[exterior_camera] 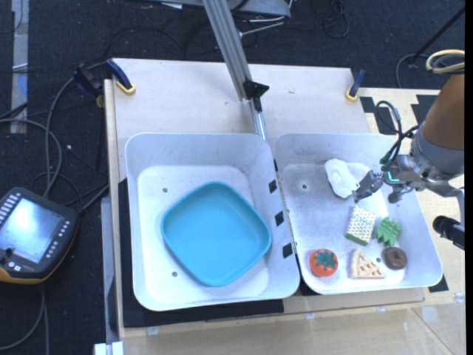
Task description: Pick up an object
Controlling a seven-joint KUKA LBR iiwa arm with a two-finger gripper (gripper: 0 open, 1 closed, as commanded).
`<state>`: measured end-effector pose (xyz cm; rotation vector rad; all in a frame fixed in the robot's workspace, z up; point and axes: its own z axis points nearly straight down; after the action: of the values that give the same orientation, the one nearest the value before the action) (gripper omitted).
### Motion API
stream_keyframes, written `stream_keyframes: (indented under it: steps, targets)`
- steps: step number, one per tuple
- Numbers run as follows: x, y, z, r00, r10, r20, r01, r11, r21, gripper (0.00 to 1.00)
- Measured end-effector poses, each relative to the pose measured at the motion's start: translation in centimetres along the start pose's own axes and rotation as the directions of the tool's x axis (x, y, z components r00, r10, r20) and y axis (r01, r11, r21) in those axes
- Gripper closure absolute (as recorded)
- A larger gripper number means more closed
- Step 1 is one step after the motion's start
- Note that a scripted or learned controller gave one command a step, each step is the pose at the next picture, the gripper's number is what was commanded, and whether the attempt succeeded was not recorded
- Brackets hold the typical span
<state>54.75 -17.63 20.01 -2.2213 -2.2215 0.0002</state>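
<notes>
The right bin [310, 287] holds several small objects: a white crumpled lump [340, 176], a green-and-white patterned block [361, 225], a green leafy toy [389, 231], a brown ring [395, 257], a red tomato toy [324, 262] and a pale wedge [366, 265]. My gripper [382, 190] hangs over the bin's upper right part, just right of the white lump and above the patterned block. It is open, one dark finger [365, 188] pointing toward the lump, and nothing sits between the fingers.
The left bin [140, 161] carries a large blue square plate [214, 232]. A slanted metal pole [229, 35] rises behind the bins. Clamps sit on the board's far corners, and a teach pendant [29, 231] lies off the bench at left.
</notes>
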Motion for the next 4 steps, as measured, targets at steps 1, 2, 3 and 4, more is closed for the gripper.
stream_keyframes:
  steps: [1, 2, 3, 4]
  targets:
    - [0.0, 0.0, 0.0, 1.0, 0.0, 0.0, 0.0, 1.0, 0.0, 0.0]
    - [-0.2, -0.2, 4.3, 1.0, 0.0, -0.001, 0.0, 1.0, 0.004, 0.0]
    - [0.0, 0.2, 10.2, 1.0, 0.0, 0.001, 0.0, 1.0, -0.001, 0.0]
    - [0.0, 0.3, 10.2, 1.0, 0.001, 0.002, -0.001, 1.0, -0.004, 0.0]
